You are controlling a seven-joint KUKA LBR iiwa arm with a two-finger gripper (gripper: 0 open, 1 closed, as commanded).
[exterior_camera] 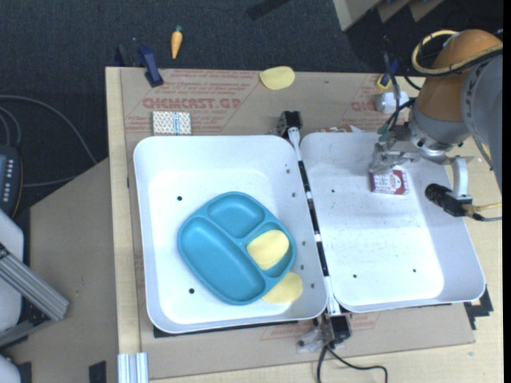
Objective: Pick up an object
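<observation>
While apparently over packet (pixel 389 183), gripper (pixel 389 159).

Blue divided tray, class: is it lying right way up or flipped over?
Right way up. The blue divided tray lies in the left bin with its compartments facing upward, and a yellow piece sits inside one compartment.

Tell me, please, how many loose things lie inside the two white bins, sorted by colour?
Blue: 1, the divided plate
Yellow: 2, a piece on the plate and one beside its rim
Red and white: 1, the small packet under the gripper
Total: 4
</observation>
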